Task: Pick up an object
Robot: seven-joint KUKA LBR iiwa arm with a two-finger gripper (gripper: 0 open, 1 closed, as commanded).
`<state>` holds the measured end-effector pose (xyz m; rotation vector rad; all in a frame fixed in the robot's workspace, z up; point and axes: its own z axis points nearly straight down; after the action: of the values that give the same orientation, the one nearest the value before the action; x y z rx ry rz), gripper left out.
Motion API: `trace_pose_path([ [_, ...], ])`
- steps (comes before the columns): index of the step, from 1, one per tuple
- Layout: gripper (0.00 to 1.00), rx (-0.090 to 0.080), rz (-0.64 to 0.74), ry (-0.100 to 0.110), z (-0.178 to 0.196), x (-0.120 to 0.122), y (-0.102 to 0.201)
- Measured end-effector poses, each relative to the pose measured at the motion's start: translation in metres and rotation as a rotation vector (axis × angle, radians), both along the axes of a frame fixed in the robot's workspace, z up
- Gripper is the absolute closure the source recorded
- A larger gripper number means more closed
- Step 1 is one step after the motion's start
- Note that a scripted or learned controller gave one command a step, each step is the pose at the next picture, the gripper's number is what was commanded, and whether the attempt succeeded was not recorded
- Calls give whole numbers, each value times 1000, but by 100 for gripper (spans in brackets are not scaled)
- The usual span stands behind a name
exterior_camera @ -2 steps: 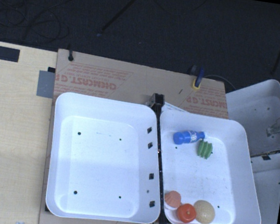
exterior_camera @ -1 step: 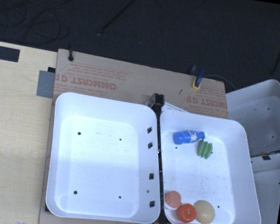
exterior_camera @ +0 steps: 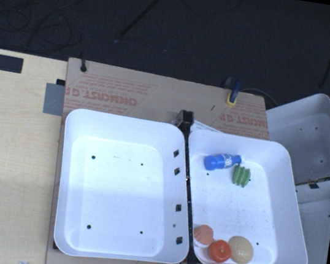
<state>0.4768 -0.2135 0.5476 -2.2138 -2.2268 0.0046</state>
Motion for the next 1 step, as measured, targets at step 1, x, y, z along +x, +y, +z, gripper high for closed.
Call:
trace_pose_path([
  [1,100,2,-3,0,-11,-1,32],
])
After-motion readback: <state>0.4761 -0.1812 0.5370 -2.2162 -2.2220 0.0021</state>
